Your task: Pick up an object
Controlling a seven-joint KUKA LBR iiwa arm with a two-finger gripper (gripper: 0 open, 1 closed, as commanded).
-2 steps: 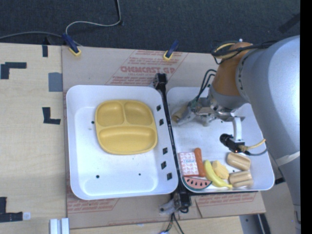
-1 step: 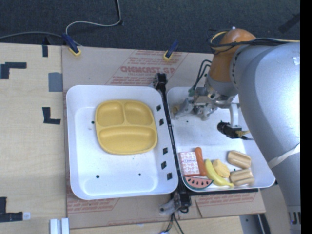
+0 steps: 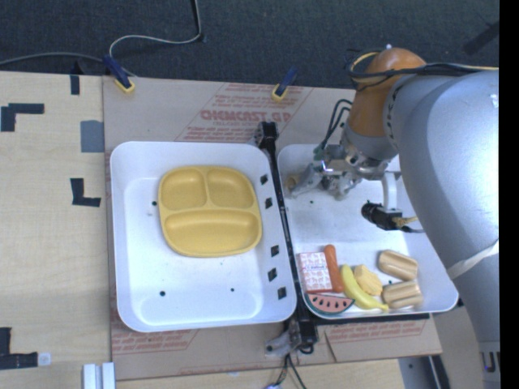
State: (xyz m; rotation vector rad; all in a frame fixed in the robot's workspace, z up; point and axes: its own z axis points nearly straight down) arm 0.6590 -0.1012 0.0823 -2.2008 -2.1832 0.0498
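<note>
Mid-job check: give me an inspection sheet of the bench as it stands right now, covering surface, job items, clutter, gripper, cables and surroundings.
Surface: two white bins side by side, left bin and right bin, on cardboard.
Job's things: toy food bunched at the right bin's near edge: watermelon slice, carrot, banana, two hot dog buns.
Clutter: yellow divided plate lies flat in the left bin.
Gripper: gripper sits over the right bin's far end, away from the food, holding nothing seen.
Cables: black cable on the dark floor beyond the bench; wiring at the wrist.
Surroundings: two yellow clamps on the cardboard's far edge.
</note>
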